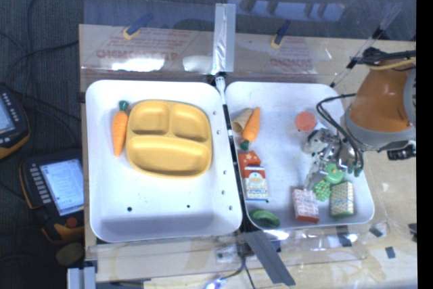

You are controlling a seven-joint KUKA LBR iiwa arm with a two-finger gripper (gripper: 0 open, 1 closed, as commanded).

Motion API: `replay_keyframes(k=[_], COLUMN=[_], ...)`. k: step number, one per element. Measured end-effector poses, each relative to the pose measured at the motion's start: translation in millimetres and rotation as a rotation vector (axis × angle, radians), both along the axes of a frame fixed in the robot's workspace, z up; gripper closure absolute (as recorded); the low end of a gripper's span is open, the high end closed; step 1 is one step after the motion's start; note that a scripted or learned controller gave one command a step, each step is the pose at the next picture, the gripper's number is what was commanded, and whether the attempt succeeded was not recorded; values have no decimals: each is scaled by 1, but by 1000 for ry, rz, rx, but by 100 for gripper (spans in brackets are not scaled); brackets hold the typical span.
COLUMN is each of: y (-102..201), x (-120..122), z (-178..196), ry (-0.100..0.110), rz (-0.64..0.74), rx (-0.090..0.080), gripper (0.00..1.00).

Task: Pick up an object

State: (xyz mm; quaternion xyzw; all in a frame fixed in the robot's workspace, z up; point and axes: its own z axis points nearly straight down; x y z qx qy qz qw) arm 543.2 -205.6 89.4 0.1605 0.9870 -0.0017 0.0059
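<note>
My gripper (329, 160) hangs low over the right side of the right bin (284, 152), below the arm's orange band. It sits right above a small green round piece (325, 187), and the metal hides part of that piece. I see nothing clearly held. Just beside it lie a green checkered block (342, 199) and a red-and-white box (305, 205). An orange-red disc (306, 121) lies farther back in the same bin.
Along the right bin's left wall lie a carrot (252, 124), a tan cone (239, 120), a red-and-white carton (254, 179) and a green pickle (265, 217). The left bin (155, 206) holds a yellow divided plate (169, 137) and another carrot (120, 130).
</note>
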Motion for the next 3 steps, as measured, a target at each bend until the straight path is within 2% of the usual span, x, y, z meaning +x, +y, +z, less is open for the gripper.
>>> replay_keyframes(k=[1, 2, 3], y=[0, -7, -9], x=[-20, -38, -37], z=[1, 1, 11], ry=[-8, -9, -11], rz=[-73, -69, -71], rx=[3, 14, 8], gripper=[0, 0, 100])
